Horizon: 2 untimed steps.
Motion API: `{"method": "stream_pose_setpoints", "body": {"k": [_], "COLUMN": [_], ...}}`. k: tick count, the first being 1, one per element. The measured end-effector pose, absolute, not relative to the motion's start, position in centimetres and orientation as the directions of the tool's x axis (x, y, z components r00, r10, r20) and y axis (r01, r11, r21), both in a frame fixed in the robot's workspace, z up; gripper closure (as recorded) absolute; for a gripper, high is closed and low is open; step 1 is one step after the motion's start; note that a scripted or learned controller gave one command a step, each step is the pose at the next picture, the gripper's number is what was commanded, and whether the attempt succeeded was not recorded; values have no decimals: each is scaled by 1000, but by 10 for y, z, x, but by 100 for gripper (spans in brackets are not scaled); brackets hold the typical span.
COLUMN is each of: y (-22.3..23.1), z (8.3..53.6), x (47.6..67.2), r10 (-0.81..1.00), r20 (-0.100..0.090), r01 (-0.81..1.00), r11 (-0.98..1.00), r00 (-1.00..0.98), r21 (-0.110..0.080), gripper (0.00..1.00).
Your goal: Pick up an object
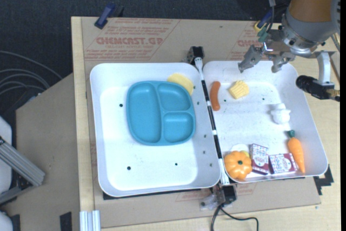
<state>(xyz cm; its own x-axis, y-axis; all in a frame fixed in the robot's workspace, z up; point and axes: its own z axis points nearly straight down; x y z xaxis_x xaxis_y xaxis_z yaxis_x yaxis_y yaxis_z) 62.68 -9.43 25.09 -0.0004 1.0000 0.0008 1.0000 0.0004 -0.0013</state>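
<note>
My gripper (263,62) hangs open over the far edge of the right bin (308,121), with nothing between its fingers. Below and to its left lie a yellow corn piece (238,89) and a red-orange sausage (215,95). A small white object (280,113) sits toward the bin's right side. Along the near edge are an orange pumpkin (238,164), two red-and-white cartons (270,160) and a carrot (295,152).
The left bin (108,165) holds a blue divided plate (160,112), with a yellow piece (181,81) at the plate's far right corner. A black clip (195,53) sits where the bins meet at the far side. A brown board (135,35) lies under both bins.
</note>
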Motion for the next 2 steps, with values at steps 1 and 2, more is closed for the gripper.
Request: {"method": "stream_pose_setpoints", "body": {"k": [1, 2], "y": [-134, -139], "z": [85, 85], "x": [590, 667], "r10": [1000, 1000], "r20": [0, 0], "r01": [1000, 1000], "r11": [-1, 0], "r00": [1, 0], "r21": [0, 1], "gripper": [0, 0]}}
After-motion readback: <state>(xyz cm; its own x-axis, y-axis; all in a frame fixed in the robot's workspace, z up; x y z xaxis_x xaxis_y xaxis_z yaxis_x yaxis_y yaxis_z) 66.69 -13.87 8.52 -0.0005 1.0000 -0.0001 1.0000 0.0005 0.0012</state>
